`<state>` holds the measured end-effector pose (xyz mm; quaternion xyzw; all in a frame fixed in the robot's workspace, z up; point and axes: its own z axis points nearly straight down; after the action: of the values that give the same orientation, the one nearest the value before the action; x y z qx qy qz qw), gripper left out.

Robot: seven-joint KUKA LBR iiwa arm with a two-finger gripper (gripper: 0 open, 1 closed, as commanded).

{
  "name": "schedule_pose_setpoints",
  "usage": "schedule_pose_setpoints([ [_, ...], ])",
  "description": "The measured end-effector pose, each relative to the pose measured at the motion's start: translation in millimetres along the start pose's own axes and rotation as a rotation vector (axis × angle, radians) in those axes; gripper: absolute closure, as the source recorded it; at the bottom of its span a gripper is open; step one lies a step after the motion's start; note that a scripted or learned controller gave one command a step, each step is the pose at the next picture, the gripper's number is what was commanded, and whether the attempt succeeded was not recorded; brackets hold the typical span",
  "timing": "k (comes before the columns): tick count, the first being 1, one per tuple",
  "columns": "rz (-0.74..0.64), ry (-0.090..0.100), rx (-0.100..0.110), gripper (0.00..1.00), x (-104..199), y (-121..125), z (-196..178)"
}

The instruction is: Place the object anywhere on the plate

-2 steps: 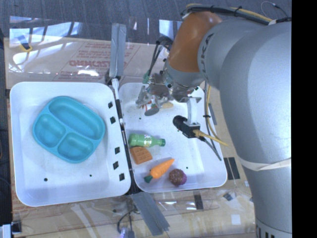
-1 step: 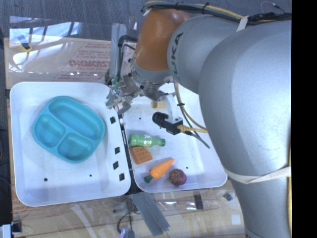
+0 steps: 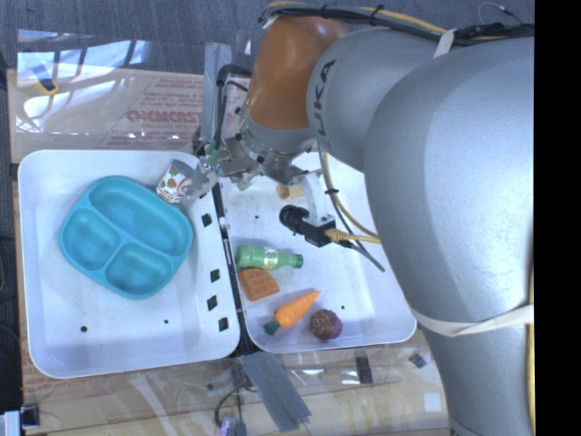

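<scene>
Seemingly pinched in the jaws, a small white cup point(image 3: 173, 184) with coloured print hangs beside the blue plate point(image 3: 126, 235).

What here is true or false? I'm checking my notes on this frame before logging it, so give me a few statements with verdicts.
1. The blue plate lies in the left bin. True.
2. The carrot lies on the plate. False: it is in the right bin.
3. A green bottle lies in the right bin. True.
4. The small patterned cup sits in the plate's middle. False: it is beside the plate's upper right edge.
</scene>
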<state>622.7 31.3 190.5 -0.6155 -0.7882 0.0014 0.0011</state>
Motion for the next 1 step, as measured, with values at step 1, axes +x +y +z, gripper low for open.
schedule_pose_setpoints([
  [1, 0.037, -0.001, -0.002, 0.0, 46.3, 19.4, -0.2],
])
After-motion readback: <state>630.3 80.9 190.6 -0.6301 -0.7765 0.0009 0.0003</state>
